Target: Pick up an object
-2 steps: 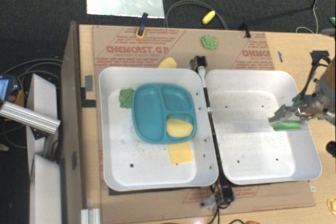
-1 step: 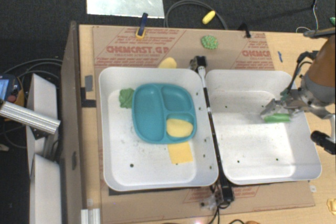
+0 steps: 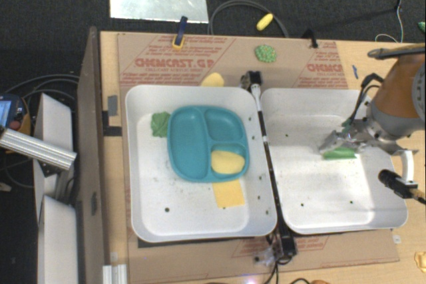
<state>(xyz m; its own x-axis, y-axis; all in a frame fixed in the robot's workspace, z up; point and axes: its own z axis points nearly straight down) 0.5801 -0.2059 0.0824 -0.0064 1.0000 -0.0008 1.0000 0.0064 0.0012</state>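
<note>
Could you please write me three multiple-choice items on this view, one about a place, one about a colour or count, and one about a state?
1. Where does the green object beside the gripper lie?
A. in the right bin
B. on the teal tray
C. on the floor

2. How many compartments of the teal tray hold something?
A. none
B. one
C. three

3. How does the yellow flat square piece lie?
A. wholly on the tray
B. standing on edge against the bin wall
C. flat on the left bin's floor, its upper edge at the tray's rim

Answers:
1 A: it rests on the white floor of the right bin.
2 B: the yellow oval piece sits in the lower right compartment, the others are bare.
3 C: it lies flat in the left bin just below the tray.
</note>
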